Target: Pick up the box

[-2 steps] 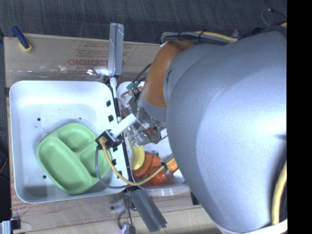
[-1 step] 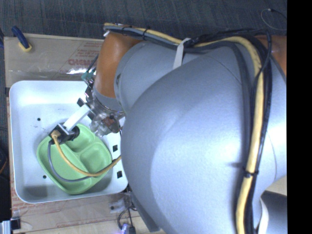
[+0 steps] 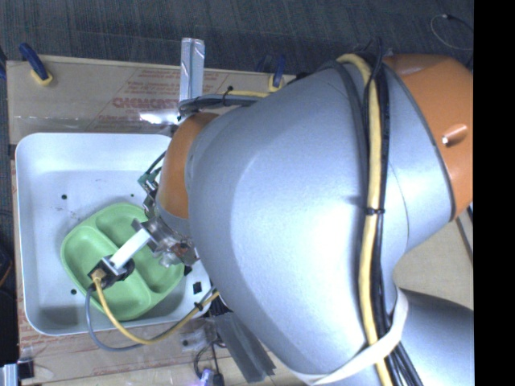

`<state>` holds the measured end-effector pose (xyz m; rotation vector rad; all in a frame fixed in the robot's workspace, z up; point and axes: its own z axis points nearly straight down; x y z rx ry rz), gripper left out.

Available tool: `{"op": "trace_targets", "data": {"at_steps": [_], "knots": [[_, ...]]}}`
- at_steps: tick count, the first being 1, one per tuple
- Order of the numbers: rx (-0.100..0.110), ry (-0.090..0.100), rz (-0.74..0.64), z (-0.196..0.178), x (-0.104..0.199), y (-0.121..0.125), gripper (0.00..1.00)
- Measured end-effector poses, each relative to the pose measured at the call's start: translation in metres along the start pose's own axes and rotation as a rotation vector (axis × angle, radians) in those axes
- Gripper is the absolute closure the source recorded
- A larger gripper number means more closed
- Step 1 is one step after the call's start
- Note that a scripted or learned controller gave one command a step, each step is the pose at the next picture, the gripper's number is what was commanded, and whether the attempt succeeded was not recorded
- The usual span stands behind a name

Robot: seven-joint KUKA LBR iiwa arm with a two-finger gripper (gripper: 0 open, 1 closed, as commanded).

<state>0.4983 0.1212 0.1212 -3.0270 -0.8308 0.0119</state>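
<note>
Arm links of smooth grey casing [image 3: 322, 215], with an orange band [image 3: 438, 127] at the upper right, reach in from the right and cover the right half of the brown bench [image 3: 96, 95]. A shallow white plastic bin [image 3: 72, 167] sits on the bench's left half, and its right edge passes under the arm. A light-green moulded plastic tray with rounded compartments [image 3: 141, 289] lies flat on the bin floor, close to the bin's near edge and apart from its left wall. The two-finger gripper [image 3: 170, 249] is low over the tray's right side, by the bin's right edge, at the end of a second orange collar [image 3: 179, 171]. The wrist hides its tip, so whether its grip is spread or pressed together cannot be made out, nor whether it touches the tray. Where the box lies cannot be told either. Two blue clamps [image 3: 34, 61] grip the bench's far edge.
</note>
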Motion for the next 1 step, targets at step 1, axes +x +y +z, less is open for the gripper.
{"op": "trace_targets", "data": {"at_steps": [1], "knots": [[-0.003,0.006,0.02,-0.0726,0.0301,-0.0969,1.0]]}}
